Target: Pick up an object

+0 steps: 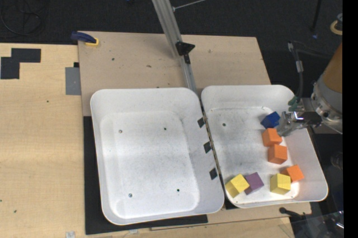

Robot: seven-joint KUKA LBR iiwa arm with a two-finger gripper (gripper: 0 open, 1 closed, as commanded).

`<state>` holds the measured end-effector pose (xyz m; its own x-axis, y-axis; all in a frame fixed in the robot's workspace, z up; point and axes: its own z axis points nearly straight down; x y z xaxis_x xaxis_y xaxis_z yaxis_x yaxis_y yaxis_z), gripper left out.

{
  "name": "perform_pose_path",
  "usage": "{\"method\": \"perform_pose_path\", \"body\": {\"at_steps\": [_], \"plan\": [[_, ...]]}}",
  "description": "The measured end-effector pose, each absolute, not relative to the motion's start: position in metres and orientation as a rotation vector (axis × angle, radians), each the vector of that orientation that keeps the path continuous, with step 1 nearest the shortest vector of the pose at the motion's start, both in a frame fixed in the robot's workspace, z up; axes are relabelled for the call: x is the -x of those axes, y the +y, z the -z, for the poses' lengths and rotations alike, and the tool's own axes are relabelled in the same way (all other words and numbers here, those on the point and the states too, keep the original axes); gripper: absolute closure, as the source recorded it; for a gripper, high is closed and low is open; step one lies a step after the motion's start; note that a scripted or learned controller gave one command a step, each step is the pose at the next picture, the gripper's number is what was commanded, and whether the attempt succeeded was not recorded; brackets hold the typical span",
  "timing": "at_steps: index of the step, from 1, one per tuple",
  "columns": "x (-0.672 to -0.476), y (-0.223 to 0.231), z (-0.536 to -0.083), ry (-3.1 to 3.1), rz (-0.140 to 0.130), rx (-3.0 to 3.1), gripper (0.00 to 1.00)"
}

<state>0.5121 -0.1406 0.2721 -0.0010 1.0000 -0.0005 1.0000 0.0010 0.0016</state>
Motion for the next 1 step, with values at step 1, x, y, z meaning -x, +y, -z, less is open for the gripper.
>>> {"method": "perform_pose_path", "body": {"at_steps": [1], "plan": [[-0.5321, -0.085, -0.2672, 2.228, 0.0, -2.218, 1.0]]}}
